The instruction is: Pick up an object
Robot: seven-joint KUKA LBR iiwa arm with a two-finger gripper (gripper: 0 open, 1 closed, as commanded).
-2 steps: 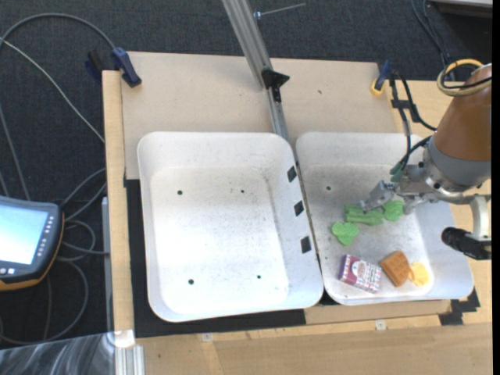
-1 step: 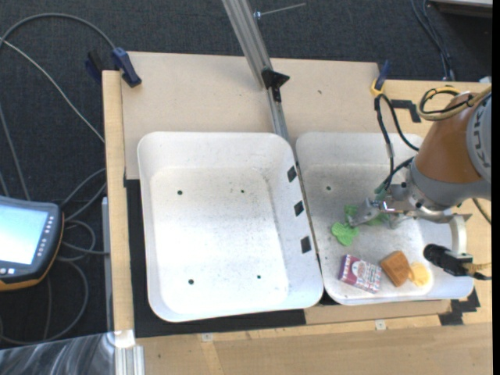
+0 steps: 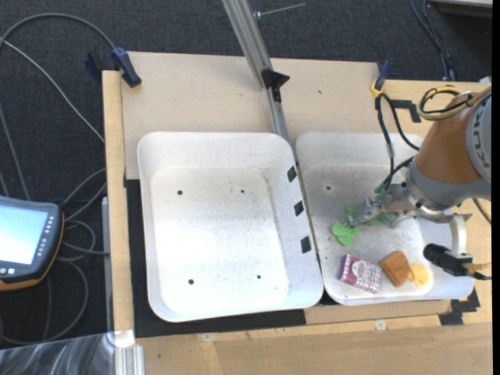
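Nothing is yet lifted: the gripper [image 3: 361, 216], its opening impossible to judge, is lowered in the right bin [image 3: 312, 151] beside the green piece [image 3: 342, 232], unheld.

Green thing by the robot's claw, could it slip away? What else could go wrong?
Maybe. The gripper sits low at the green object, which lies flat and looks thin, so it might slide or get pushed aside. The pink packet and orange block lie close by in the right bin; the arm could bump them.
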